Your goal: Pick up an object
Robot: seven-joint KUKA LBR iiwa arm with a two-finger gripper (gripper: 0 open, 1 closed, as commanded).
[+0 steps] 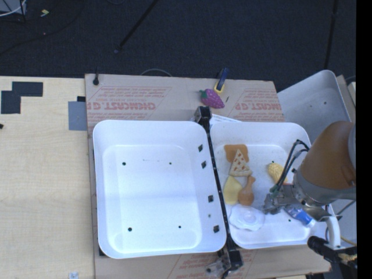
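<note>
Dark floor with cables is showing behind a wooden bench (40, 179); a cardboard sheet (174, 100) is lying on it under two white bins. The arm (328, 161) is reaching in from the right, orange band above the wrist, with the gripper (274, 204) sitting low inside the right bin (273, 133), near its front half.

Gripper state: cannot tell. The tip is small, dark and blurred in this view, and nothing is visibly sitting in it.

Relative to the gripper:
- Yellow corn-like piece (274, 170) is lying just behind it, close to the cables running up the wrist.
- Brown drumstick-shaped toy (247, 193) is lying just to its left, apart from it.
- Pale yellow piece (232, 189) is sitting further left, touching the drumstick.
- Pizza-slice toy (239, 165) and an orange piece (235, 152) are lying left and further back.
- White round lid-like item (246, 218) is lying left and slightly forward, near it.
- Blue-and-clear item (300, 215) is lying just to its right, under the wrist; probably a small bottle, hard to resolve.
- Left bin (104, 179) is sitting well to the left, across the divider.
- Purple grape toy (213, 98) is lying far back on the cardboard, outside both bins.
</note>
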